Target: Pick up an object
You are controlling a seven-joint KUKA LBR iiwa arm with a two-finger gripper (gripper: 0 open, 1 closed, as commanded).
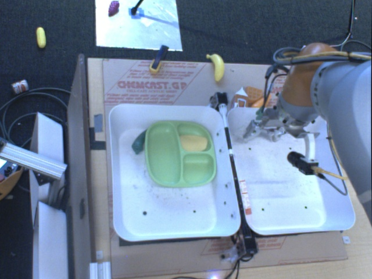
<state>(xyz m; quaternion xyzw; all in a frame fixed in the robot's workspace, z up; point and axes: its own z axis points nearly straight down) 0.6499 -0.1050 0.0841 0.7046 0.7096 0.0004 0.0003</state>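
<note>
White bins (174,214) on sheet (174,80), perhaps cardboard; dark floor (244,16).

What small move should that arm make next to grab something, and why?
Probably a shift left across the divider. The gripper hangs over the right bin, while the nearest graspable thing, a yellow piece, lies in the green tray in the left bin.

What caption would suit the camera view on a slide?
Gripper over the right bin; green tray with a yellow piece in the left bin.
</note>
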